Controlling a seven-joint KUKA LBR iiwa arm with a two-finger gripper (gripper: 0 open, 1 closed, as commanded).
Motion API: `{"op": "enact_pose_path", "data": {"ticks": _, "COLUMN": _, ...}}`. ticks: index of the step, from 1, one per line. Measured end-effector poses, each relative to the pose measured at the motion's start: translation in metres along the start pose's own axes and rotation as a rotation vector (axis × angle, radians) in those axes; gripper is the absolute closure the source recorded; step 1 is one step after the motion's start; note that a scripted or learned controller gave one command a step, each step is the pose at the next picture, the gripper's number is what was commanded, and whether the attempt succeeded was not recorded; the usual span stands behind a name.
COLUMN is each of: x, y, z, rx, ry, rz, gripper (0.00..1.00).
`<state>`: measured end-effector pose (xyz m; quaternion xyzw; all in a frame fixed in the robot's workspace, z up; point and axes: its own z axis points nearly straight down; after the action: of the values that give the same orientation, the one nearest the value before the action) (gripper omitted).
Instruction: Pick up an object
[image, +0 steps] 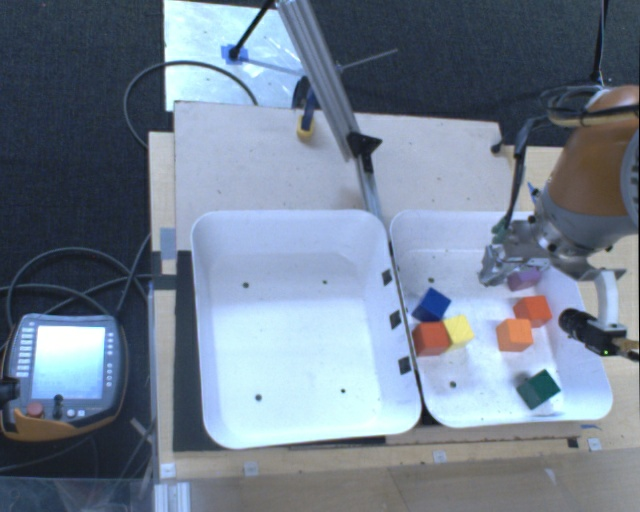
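the bench (260, 150) carries two white bins side by side. the left bin (215, 300) takes up the middle of the frame, the right bin (590, 400) sits at lower right. the arm (595, 170) hangs over the right bin's upper edge, its jaws (505, 262) low beside a purple block (525, 279); whether they pinch it, i cannot tell. below lie a blue cube (433, 303), a red one (431, 338), a yellow one (458, 330), two orange cubes (514, 334) and a green one (539, 388).
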<state>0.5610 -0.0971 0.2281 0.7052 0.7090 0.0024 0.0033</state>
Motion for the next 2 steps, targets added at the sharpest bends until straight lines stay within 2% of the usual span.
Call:
{"op": "enact_pose_path", "data": {"ticks": 1, "x": 0.0038, "y": 0.0055, "z": -0.0635, "rx": -0.001, "ry": 0.0, "rz": -0.001, "gripper": 1.0}}
{"op": "enact_pose_path", "data": {"ticks": 2, "x": 0.0036, "y": 0.0066, "z": -0.0716, "rx": 0.004, "ry": 0.0, "rz": 0.0, "gripper": 1.0}}
